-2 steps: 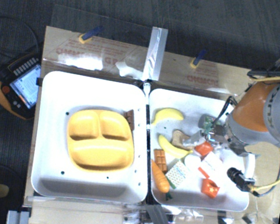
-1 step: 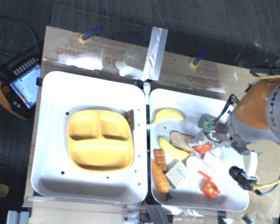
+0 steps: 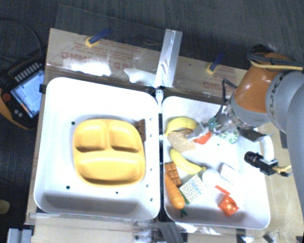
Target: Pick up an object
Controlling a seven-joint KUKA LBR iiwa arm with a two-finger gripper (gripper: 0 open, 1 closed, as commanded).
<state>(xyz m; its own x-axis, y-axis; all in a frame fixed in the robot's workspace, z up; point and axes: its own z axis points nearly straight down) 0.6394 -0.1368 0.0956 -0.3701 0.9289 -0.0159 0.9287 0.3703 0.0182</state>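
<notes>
Looking down at a slant on the counter [image 3: 57, 51], camera view: left bin [image 3: 44, 187] holds a yellow divided tray [image 3: 110, 151], with a small brown item [image 3: 141, 126] at its upper right corner, partly hidden. Right bin [image 3: 257, 215] holds a clutter: banana [image 3: 181, 124], second banana [image 3: 186, 163], carrot [image 3: 173, 195], orange-red piece [image 3: 228, 204], white block [image 3: 228, 172], patterned packet [image 3: 193, 188]. Tool [image 3: 220, 126] low at the right bin's upper edge, beside a red scrap [image 3: 202, 137]; its state cannot be told, the arm's orange band [image 3: 254, 91] crowding it. Handheld controller [image 3: 22, 94] left of the counter, cut by shadow.
</notes>
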